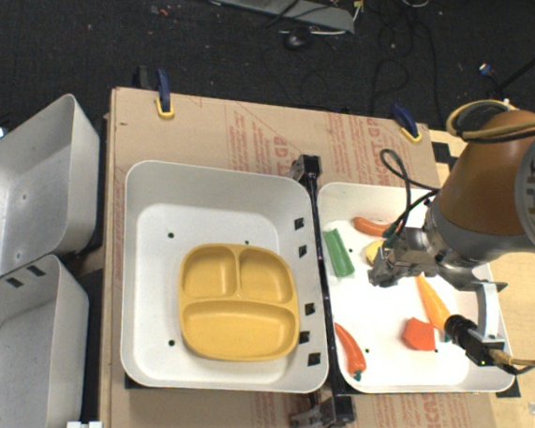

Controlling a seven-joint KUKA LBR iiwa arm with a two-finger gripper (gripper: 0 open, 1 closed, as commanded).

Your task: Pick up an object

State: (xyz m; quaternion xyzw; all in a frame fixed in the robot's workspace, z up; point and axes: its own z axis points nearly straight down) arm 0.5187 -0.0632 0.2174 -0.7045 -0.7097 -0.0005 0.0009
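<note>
Toys lie in the right bin, and you must pick one. The fingers hang low over that bin, near its middle. You cannot tell if the fingers are wide or narrow, because they are dark and partly hidden by the arm.

Just beside the fingers, toward the left bin, lies a green block. It looks stiff and light. Its sides are flat, so take it across the narrow way. Close by the fingers, on the far side, peeks a small yellow thing; it is too hidden to name.

Farther from the fingers, toward the back wall, lies an orange carrot. On the other side of the fingers, toward the front, lie a second orange carrot and an orange block. The carrots look smooth and round, so they may slip and roll; grab them at the thick middle. Well apart, by the front corner, lies a red pepper, thin and curved.

Count them: two carrots, one green block, one orange block, one pepper, one yellow thing. The left bin holds one yellow tray. Two bins sit on the surface.
</note>
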